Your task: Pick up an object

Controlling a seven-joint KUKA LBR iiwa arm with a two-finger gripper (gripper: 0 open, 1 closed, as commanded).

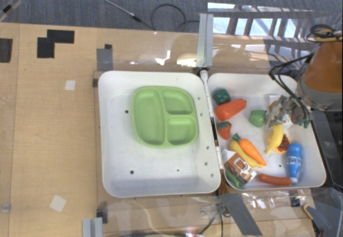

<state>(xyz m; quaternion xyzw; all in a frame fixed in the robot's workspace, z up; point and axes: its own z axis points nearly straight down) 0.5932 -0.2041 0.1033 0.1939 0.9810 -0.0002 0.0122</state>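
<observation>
The right bin (316,177) holds several toy foods: a dark green pepper (221,95), an orange-red pepper (231,108), a light green piece (258,118), a strawberry (224,130), a carrot (251,150), a yellow banana (275,138), a blue bottle (293,162), a red sausage (275,179) and a brown box (239,169). My gripper (284,113) hangs low over the bin's right half, just above the banana's upper end and right of the light green piece. Nothing shows clearly in its grasp.
The left bin (118,177) bears a green divided plate (164,116). A metal frame (257,19) stands behind the right bin, and black cables (284,69) trail beside the arm's orange band (327,67). Wooden bench lies to the left.
</observation>
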